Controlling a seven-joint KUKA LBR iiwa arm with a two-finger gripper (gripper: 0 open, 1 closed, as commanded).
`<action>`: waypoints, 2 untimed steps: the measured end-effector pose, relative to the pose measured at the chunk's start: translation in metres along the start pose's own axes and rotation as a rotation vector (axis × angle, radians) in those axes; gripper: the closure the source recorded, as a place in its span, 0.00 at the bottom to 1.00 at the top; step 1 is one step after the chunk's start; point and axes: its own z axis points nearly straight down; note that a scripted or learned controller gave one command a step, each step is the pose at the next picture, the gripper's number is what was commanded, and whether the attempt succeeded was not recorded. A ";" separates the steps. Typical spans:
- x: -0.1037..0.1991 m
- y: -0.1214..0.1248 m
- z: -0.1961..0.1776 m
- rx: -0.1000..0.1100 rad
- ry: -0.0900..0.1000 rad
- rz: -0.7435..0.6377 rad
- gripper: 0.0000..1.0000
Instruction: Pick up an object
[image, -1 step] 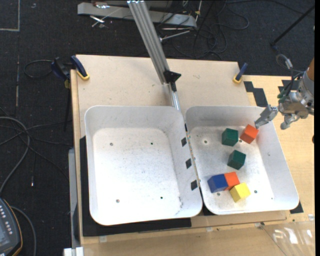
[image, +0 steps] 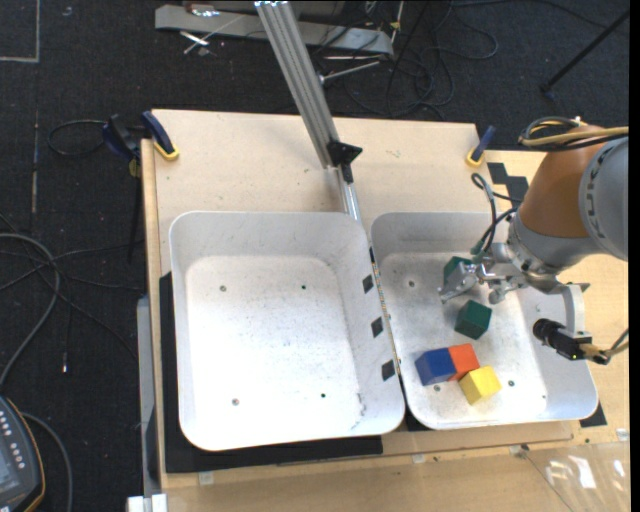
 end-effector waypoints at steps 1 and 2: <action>0.001 -0.035 0.018 -0.007 -0.003 0.006 0.00; 0.001 -0.033 0.007 -0.011 -0.004 0.006 1.00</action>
